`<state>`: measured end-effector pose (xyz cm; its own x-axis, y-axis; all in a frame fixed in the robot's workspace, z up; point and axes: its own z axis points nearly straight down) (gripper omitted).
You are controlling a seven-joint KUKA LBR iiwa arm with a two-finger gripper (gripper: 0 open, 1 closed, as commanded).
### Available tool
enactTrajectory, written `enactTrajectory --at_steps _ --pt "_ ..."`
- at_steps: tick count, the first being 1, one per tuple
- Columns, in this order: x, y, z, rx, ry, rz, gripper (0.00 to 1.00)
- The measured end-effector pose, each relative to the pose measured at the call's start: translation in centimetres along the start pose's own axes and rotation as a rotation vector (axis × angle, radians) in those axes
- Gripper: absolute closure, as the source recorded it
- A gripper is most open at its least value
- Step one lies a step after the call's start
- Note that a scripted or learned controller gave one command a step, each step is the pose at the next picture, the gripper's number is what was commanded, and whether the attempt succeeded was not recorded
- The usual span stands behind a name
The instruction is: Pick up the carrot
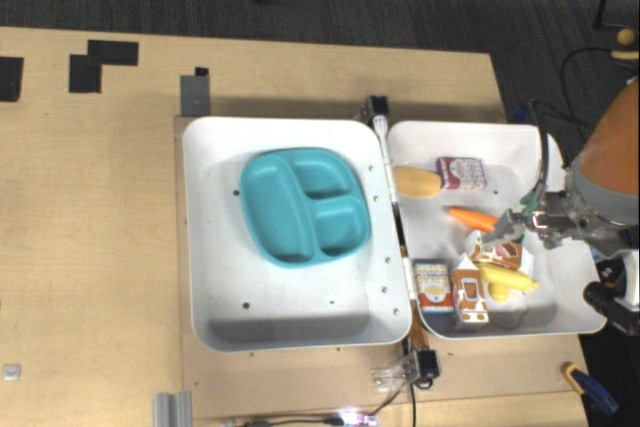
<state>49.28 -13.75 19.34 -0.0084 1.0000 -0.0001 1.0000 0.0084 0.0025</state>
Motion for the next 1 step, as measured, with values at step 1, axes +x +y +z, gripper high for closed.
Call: enactTrajectory --at_steps 1 --pt "2.16 6.7 10.48 -0.004 0.001 0.204 0.0"
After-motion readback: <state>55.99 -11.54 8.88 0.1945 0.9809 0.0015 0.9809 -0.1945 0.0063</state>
